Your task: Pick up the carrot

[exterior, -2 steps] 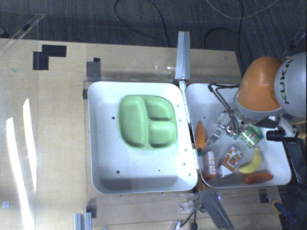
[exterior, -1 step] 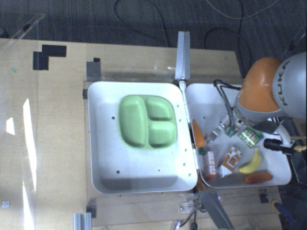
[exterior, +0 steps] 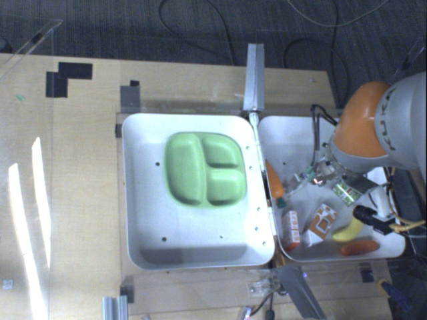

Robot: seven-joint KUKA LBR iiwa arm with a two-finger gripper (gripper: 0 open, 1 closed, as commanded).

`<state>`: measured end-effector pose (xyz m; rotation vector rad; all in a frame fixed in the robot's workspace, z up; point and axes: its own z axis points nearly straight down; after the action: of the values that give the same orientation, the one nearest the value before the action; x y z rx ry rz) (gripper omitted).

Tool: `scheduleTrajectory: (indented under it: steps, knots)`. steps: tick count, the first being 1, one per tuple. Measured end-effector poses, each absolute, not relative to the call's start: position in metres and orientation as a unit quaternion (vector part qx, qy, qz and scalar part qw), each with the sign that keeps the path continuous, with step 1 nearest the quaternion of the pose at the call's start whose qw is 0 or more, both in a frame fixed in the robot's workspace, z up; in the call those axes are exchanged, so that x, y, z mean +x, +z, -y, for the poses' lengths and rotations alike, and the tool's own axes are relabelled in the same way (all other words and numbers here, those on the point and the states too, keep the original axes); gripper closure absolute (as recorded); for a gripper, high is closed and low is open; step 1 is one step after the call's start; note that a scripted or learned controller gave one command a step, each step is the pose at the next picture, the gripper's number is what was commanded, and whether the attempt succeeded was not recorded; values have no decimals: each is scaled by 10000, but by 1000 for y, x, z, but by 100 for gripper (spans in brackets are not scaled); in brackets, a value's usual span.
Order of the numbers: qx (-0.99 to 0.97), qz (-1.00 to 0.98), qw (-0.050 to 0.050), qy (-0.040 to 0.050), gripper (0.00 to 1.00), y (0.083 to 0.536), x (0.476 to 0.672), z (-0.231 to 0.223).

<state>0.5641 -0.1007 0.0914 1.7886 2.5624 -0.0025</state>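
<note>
Lying along bin divider, carrot (exterior: 273, 182) long axis near-far.

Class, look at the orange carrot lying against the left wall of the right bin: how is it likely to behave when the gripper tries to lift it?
The carrot looks smooth and tapered, so it may slip. Hugging the bin wall, it probably leaves little finger room. Rounded, it could roll if nudged.

We see even, bright light; glare streaks cross the worktop (exterior: 40, 199) at left, soft shadow pools inside the left bin's (exterior: 133, 179) near wall, and detail is slightly soft.
</note>
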Motion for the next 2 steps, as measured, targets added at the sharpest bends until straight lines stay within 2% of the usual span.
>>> scheduleTrajectory:
  steps: [1, 2]
  knots:
    - [6443, -7647, 82, 12, 0, 90, 602, 95]
    - [5817, -8134, 80, 35, 0, 91, 511, 91]
